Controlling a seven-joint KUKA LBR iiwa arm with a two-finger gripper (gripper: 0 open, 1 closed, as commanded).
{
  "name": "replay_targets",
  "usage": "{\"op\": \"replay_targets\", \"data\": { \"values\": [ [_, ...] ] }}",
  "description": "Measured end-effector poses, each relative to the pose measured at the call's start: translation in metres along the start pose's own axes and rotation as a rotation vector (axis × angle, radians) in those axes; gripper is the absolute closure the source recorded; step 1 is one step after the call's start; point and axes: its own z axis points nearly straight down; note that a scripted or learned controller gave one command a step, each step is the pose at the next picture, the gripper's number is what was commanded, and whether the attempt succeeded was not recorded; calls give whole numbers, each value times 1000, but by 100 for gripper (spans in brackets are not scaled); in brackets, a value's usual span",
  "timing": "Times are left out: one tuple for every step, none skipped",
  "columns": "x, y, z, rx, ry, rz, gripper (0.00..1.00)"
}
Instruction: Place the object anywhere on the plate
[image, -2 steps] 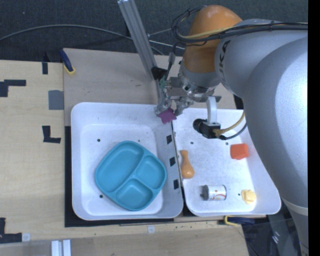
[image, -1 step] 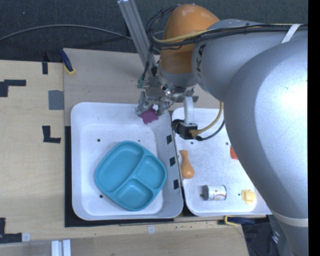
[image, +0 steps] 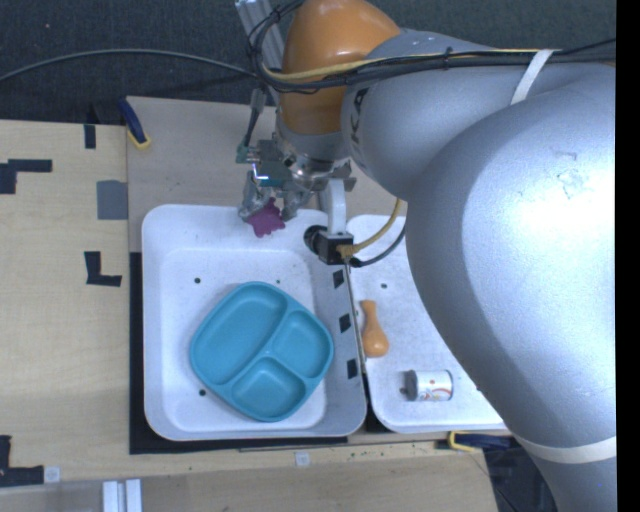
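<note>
Near right bin (image: 440, 415): a small can (image: 426, 385) lies on its side close to the near rim, white with a dark end turned left and a red mark on its body.

Further up that bin: an orange, pear-shaped piece (image: 373, 331) lies just right of the divider between the two bins, narrow end pointing far, well apart from the can.

Left bin (image: 165, 330): white and shallow, sitting on the wooden bench (image: 60, 340), which carries a few black tape marks on its left part.

Plate (image: 262, 350): blue, split into three compartments, resting in the near half of the left bin and turned at a slant; all its compartments are bare.

Purple object (image: 267, 220): small and magenta, at the far edge of the left bin, well away from the plate and beyond it.

My gripper (image: 270, 207): it hangs over the far rim of the left bin, and the purple object sits right at my fingertips, poking out just below them. I read this as my fingers closed around it, though the part inside the grip is hidden by the hardware.

My arm (image: 500, 230): the grey bulk comes in from the right and covers most of the right bin's far side; the orange band (image: 325, 50) sits directly above my wrist at the far edge.
</note>
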Motion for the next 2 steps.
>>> {"op": "replay_targets", "data": {
  "values": [
    [-5, -5, -8, 1, -3, 5, 100],
    [-5, -5, -7, 1, -3, 4, 0]
  ]
}}
